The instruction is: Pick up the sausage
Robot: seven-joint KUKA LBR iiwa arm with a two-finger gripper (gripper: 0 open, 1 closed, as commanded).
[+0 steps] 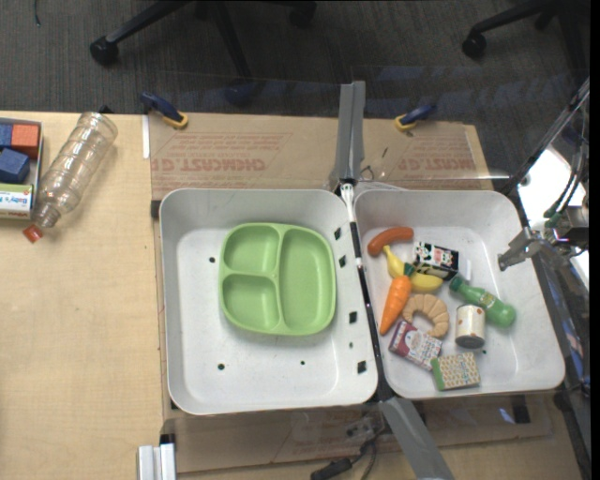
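On the tan bench, a clear plastic bottle (73, 172) lies at ten o'clock beside coloured blocks (19, 150), and the left bin (187, 375) holds a green divided plate (278, 278) at its centre. The sausage (389, 239), a short, curved, orange-red link with rounded ends, lies at eleven o'clock in the right bin (534, 366), just above a banana (398, 265), a carrot (395, 298) and a small carton (436, 257), with a green bottle (483, 303) at three o'clock. The gripper (517, 255) hangs at the right bin's two o'clock rim, well apart from the sausage; whether it is open or closed cannot be told, and dark carpet with chair legs (169, 28) lies beyond the bench.
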